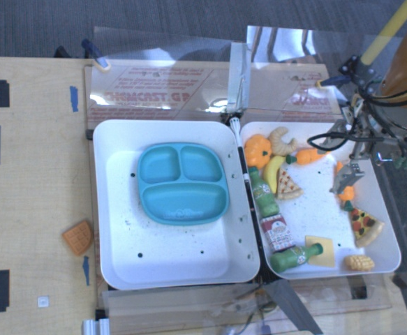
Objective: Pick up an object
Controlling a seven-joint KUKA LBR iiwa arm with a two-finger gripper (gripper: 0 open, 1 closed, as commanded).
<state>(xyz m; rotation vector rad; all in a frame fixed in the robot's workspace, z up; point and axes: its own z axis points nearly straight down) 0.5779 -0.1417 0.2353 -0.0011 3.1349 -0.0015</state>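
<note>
Two shallow white plastic bins with rounded corners are seen side by side on a pale wood-grain table (pixel 28 187). The left bin (pixel 119 250) is speckled with dark flecks and carries a smooth turquoise divided plate (pixel 183 183), three compartments, all bare. Clear plastic sheeting (pixel 168 82) is noted behind both bins, over printed cardboard. A waffle-textured tan toy (pixel 78 236) lies on the table, left of the left bin. Grey carpet is visible beyond the table.

The right bin (pixel 315 201) holds moulded toy food. Along its left wall are found an orange pumpkin (pixel 257 150), a knobbly beige ginger root (pixel 282 140), a yellow banana (pixel 275 172) with its long axis running near-far, a pizza slice (pixel 288 185), a green bottle (pixel 264 195), a red-labelled packet (pixel 278 232) and a second green bottle (pixel 290 258) lying left-right. A cheese wedge (pixel 321 250) touches that bottle. A corn cob (pixel 359 262) and a second pizza slice (pixel 365 225), its tip pointing far-left, lie near the right wall. A carrot (pixel 310 156) lies left-right at the far end.

The gripper (pixel 348 180) is positioned low over the right side of the right bin, just above a small orange piece (pixel 347 195). Whether its jaws are open or closed cannot be told, nor whether anything is held.
</note>
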